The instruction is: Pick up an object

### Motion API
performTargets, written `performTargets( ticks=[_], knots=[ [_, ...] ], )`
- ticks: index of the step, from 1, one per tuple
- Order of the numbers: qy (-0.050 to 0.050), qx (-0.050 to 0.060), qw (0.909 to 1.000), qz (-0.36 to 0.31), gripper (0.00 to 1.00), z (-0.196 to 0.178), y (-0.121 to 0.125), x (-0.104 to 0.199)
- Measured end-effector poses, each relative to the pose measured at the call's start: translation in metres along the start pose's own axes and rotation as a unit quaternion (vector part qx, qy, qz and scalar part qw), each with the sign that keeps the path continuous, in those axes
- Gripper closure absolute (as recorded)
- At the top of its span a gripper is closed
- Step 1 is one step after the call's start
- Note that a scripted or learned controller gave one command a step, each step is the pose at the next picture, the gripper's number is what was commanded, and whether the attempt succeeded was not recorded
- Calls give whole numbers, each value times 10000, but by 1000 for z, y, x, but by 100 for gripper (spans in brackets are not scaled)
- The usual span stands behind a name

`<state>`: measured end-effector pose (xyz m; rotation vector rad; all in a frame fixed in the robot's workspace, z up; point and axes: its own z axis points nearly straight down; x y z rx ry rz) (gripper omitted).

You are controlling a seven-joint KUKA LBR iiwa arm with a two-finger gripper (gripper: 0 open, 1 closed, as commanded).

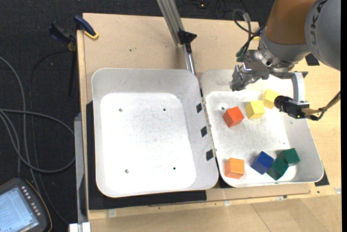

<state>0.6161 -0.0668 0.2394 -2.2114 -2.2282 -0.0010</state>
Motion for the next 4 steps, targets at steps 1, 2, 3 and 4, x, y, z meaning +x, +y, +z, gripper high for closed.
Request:
performTargets(
  ticks=[1, 2, 3, 4],
  knots=[
    [0, 7, 10000, -2, 100, 11, -11, 49],
    [3, 0, 10000, -6, 100, 15, -16, 109],
    [-3, 8, 10000, -1, 100, 19, -37, 156],
    [-10, -3, 10000, 41, 0, 18, -36, 152]
  ],
)
